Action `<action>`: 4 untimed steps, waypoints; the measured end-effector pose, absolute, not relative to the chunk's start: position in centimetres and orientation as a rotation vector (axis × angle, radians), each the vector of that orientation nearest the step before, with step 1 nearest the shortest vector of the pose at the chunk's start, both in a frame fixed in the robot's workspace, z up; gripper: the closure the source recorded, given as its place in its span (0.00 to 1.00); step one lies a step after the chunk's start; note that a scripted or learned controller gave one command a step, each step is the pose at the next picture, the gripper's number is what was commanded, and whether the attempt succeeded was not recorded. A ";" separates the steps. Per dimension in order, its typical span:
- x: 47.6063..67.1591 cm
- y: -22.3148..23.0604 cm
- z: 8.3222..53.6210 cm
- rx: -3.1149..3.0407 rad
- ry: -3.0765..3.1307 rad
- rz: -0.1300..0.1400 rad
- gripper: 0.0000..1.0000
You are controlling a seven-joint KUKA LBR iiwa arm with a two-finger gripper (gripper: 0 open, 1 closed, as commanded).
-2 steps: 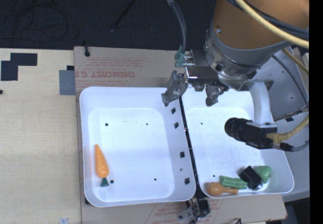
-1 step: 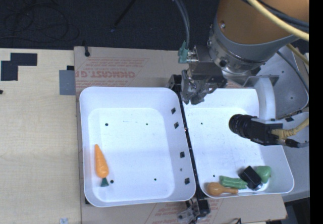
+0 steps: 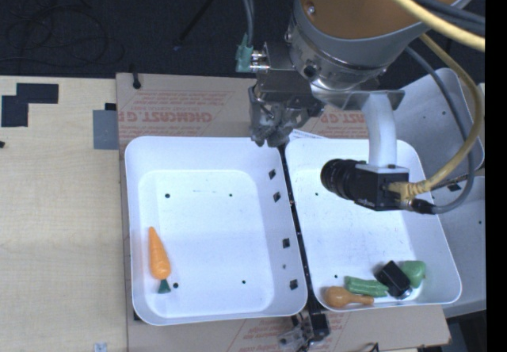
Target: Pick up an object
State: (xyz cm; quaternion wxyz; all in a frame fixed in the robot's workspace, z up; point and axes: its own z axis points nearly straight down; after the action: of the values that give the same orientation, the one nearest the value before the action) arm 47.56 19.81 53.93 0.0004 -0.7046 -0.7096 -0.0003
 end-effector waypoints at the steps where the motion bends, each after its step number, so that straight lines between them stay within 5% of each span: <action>1: 47.6 22.8 53.7 -2.215 -2.225 0.005 1.00; 2: 50.8 17.1 53.7 -2.227 -2.215 0.006 1.00; 3: 52.2 8.3 43.3 -2.228 -2.206 0.023 1.00; 4: 57.3 17.0 54.3 -2.215 -2.233 -0.013 1.00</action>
State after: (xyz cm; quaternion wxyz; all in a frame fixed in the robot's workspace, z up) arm 57.26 16.98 54.26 -0.0019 -0.7043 -0.7099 -0.0042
